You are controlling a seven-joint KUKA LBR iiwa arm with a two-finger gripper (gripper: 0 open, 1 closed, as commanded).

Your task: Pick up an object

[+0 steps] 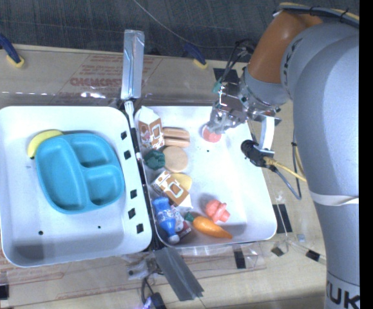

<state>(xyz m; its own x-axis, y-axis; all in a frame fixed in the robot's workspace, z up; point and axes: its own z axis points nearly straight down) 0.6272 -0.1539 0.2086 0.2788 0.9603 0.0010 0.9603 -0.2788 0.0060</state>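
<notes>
Grey arm (331, 108) hangs its gripper (221, 122) right over a pink toy (210, 133) at the right bin's (254, 192) back; finger state unreadable, so drop straight, straddle the toy, close fully before lifting

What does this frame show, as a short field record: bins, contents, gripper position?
left bin: blue divided tray, banana at its upper left edge
right bin: hot dog, carrot, small cartons, other toy foods along the left wall
gripper: low over the right bin's upper part, at a small pink object
grasp: cannot tell
</notes>
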